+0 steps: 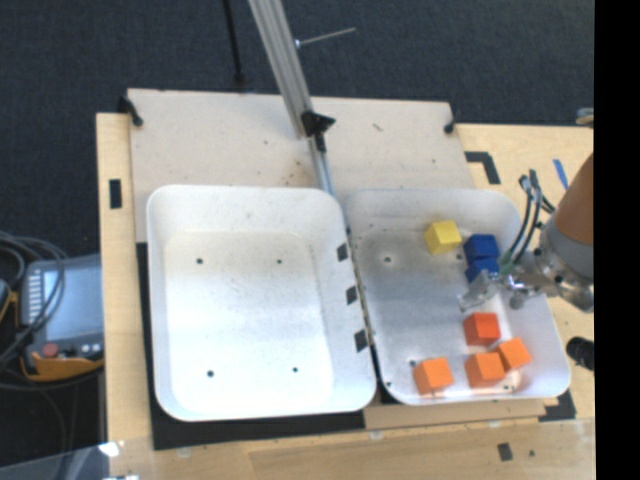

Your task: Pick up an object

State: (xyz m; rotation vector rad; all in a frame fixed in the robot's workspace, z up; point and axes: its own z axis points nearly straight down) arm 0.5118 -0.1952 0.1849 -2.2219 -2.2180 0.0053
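Blue cube (481,254) beside hand (487,290) in right bin (400,298), hand state unclear, yellow cube (443,236) nearby

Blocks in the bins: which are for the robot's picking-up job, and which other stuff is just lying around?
For the job:
yellow block
blue blocks
orange blocks
gripper
right bin

Just lying about:
left bin
metal pole
handheld screen unit

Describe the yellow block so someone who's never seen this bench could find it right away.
Look in the right-hand bin of the two white ones. Near its far edge sits the yellow block, just left of a blue block. It is the one yellow piece; the other cubes are orange or blue.
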